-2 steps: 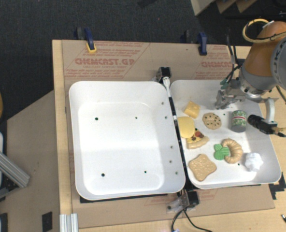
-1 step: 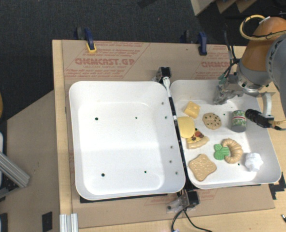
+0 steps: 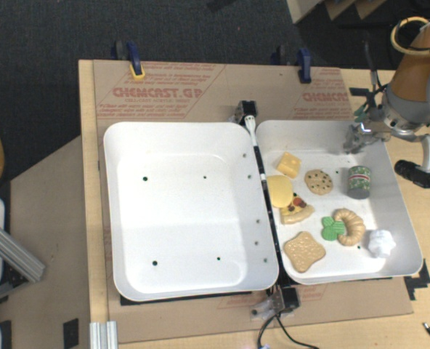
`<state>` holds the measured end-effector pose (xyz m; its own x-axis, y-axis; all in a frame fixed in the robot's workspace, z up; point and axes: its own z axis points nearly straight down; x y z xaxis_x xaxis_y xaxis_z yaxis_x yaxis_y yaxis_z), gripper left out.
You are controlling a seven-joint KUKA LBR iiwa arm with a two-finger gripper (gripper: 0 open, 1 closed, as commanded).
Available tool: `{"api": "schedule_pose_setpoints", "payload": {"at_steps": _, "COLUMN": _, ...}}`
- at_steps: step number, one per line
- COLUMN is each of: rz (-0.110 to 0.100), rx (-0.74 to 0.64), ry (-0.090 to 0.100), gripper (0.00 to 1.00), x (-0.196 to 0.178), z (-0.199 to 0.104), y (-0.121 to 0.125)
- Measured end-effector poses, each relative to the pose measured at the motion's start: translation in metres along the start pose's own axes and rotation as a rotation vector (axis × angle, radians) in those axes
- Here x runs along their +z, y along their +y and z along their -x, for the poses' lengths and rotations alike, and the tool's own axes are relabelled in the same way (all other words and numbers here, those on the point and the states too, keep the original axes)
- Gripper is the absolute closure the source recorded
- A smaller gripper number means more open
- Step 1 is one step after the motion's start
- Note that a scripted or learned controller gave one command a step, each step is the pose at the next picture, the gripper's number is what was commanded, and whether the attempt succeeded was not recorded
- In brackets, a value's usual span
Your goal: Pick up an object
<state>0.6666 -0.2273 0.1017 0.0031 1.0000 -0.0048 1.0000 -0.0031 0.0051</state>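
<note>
The right bin [image 3: 400, 217] holds several toy foods. A yellow cheese cube [image 3: 288, 164], a round cookie [image 3: 319, 182] and a small grey-green can [image 3: 359, 181] lie toward the back. Further forward are a yellow piece [image 3: 280, 191], a pizza slice [image 3: 297, 209], a green item [image 3: 332, 229] touching a tan pretzel [image 3: 350, 224], a slice of toast [image 3: 303, 250] and a white crumpled lump [image 3: 380, 243]. My gripper [image 3: 354, 138] hangs over the bin's back right part, just behind the can, with nothing seen in it.
The left bin [image 3: 128, 195] sits beside the right one, sharing a middle rim [image 3: 262, 187]. Both rest on a cardboard sheet [image 3: 200, 86] held by clamps [image 3: 134, 62] at the back. The arm [image 3: 411, 86] comes in from the upper right.
</note>
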Motion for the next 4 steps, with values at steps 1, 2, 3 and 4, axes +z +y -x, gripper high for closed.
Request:
{"api": "schedule_pose_setpoints", "payload": {"at_steps": 1, "rz": -0.01, "rx": -0.002, "ry": 0.006, "gripper": 1.0, "x": 0.017, "z": -0.003, "y": -0.043}}
{"api": "schedule_pose_setpoints", "payload": {"at_steps": 2, "rz": -0.009, "rx": -0.001, "ry": 0.006, "gripper": 1.0, "x": 0.016, "z": -0.003, "y": -0.08}}
{"api": "schedule_pose_setpoints", "payload": {"at_steps": 3, "rz": 0.014, "rx": -0.014, "ry": 0.005, "gripper": 1.0, "x": -0.125, "z": -0.097, "y": -0.055}}
{"api": "schedule_pose_setpoints", "payload": {"at_steps": 4, "rz": 0.018, "rx": -0.006, "ry": 0.002, "gripper": 1.0, "x": -0.426, "z": -0.128, "y": -0.125}}
